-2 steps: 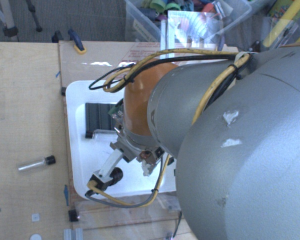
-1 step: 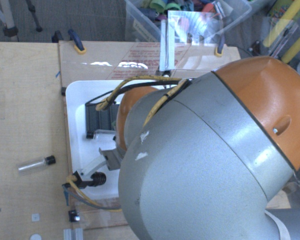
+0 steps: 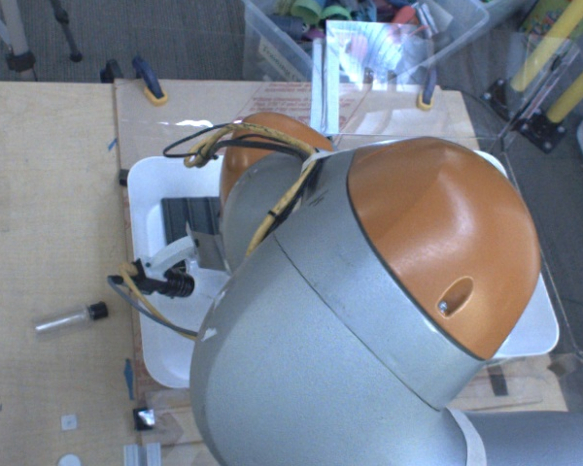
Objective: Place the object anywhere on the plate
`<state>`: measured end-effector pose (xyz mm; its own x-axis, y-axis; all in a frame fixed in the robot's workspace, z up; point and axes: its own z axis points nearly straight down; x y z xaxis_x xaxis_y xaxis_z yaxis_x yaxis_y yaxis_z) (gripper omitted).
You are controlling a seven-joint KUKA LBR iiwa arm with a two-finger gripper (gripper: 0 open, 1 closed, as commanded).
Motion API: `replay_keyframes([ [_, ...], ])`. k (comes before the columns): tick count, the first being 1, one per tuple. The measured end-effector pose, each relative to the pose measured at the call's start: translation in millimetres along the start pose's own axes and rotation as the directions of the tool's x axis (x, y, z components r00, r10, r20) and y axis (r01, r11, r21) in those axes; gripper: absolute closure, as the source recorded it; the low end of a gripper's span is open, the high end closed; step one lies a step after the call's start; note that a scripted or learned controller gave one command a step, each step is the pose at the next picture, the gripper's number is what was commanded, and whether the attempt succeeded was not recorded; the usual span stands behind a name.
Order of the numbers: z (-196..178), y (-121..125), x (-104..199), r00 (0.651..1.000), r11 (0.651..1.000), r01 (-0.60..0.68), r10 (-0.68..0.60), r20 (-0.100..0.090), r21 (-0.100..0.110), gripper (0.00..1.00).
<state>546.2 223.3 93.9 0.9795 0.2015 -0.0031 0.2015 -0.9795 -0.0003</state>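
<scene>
**Camera view: entries**

1. Arm: grey with orange caps, leaning over the white bin towards the left edge of the worktop.
2. Tool: low inside that bin, close to its left wall. You cannot tell whether it is open or closed, or whether it carries anything.
3. Object and plate: covered by the arm, so you cannot tell where they lie.
4. Hazards, as a judgement: with the grasp unconfirmed, a release could be empty or miss the plate. This close to the wall, the tool could strike it.
</scene>
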Motion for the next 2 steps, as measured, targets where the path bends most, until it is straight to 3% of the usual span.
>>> replay_keyframes([
  [1, -9, 0, 0, 1.000, 1.000, -0.002, 0.002, -0.001, 0.000, 1.00],
  [2, -113, 10, -37, 0.953, 0.953, 0.303, -0.303, 0.002, 0.000, 1.00],
])
